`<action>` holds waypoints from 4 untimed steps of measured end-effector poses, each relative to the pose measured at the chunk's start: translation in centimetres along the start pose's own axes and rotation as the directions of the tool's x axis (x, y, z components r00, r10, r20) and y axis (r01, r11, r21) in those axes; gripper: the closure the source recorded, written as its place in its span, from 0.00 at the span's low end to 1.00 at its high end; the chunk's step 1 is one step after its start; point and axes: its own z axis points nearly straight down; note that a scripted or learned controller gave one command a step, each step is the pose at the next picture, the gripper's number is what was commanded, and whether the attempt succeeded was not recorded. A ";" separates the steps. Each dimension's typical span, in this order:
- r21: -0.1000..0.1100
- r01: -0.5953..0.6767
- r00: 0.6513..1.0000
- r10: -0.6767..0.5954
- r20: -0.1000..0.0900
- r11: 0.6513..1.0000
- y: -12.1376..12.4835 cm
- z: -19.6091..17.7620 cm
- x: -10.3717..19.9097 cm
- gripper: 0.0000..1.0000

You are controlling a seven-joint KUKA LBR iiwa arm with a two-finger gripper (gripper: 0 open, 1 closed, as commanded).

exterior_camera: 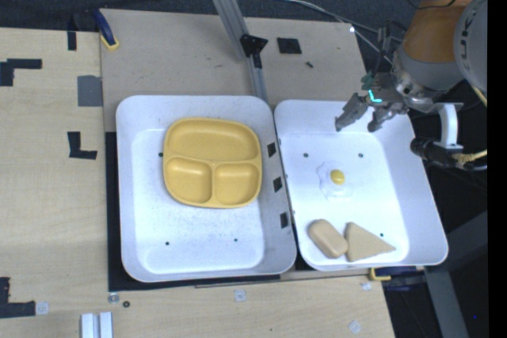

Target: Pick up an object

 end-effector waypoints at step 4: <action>-0.006 0.001 1.000 -0.001 0.003 1.000 -0.2 14.1 -1.5 0.00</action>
